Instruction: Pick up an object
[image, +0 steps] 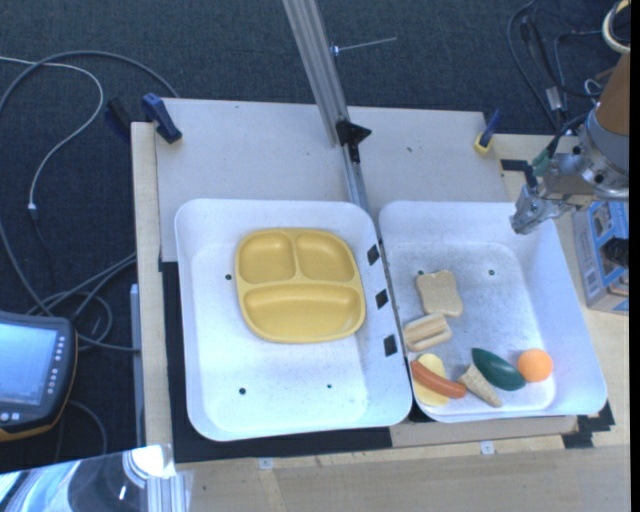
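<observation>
Hotdog (439, 379) lies well apart from end effector (527, 218), nothing gripped.

One camera hangs above the bench (250, 150) and looks down at a slant, so the far edge of the bench sits near the top of the frame and the near edge near the bottom. It stands far enough back to take in both bins whole: the left bin (200, 300) fills the centre-left, the right bin (560, 300) the centre-right. Dark floor with cables shows along the top and down the left side. The arm (610, 130) comes in at the upper right edge, cut off by the frame.
</observation>
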